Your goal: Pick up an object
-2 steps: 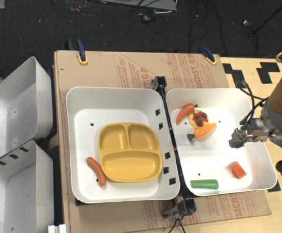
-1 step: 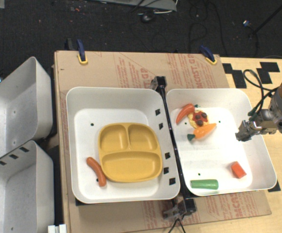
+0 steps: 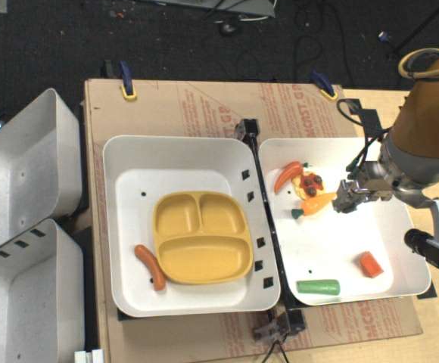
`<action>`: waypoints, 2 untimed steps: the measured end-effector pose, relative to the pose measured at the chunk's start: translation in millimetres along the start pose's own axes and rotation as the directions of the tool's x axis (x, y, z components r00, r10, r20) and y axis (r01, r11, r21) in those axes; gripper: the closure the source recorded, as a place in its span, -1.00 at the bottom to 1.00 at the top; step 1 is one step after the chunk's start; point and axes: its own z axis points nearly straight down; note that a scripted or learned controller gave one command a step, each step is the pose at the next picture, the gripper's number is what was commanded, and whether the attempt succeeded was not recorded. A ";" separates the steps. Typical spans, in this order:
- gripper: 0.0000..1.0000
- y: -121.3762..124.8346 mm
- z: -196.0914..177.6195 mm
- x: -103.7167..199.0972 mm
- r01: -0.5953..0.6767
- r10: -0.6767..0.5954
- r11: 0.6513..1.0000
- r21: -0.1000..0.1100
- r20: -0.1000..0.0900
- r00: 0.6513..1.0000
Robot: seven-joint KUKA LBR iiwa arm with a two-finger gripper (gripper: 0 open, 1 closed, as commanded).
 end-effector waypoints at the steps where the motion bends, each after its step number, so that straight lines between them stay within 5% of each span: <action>1: 1.00 15.7 9.8 41.8 -0.001 0.001 1.000 0.001 0.000 1.000; 2: 1.00 40.4 2.4 90.4 -0.001 0.001 1.000 -0.002 0.000 1.000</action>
